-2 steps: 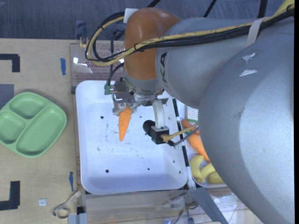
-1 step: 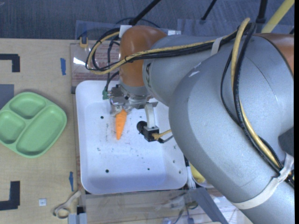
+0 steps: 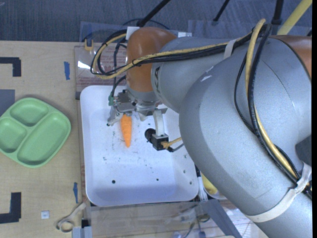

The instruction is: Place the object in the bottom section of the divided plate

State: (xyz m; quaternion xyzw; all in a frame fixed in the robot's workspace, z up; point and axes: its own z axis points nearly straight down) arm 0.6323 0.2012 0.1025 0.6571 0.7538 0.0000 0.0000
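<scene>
An orange carrot (image 3: 127, 129) lies lengthwise in the white bin (image 3: 143, 182), towards its upper left. Its thick end points up, right under my gripper (image 3: 127, 114), which hangs at that end; the wrist hides how gripper and carrot meet. The green divided plate (image 3: 58, 125) rests on the wooden bench left of the bin, a good way from the gripper. It has two small sections at its upper left and one large section at its lower right, and nothing lies in them.
The big grey arm covers the right side of the view and the bin's right edge. Dark specks dot the bin floor below the carrot. Black corner marks and blue tape strips sit on the bench around the plate. A pale loop (image 3: 69, 222) lies at the bin's bottom left corner.
</scene>
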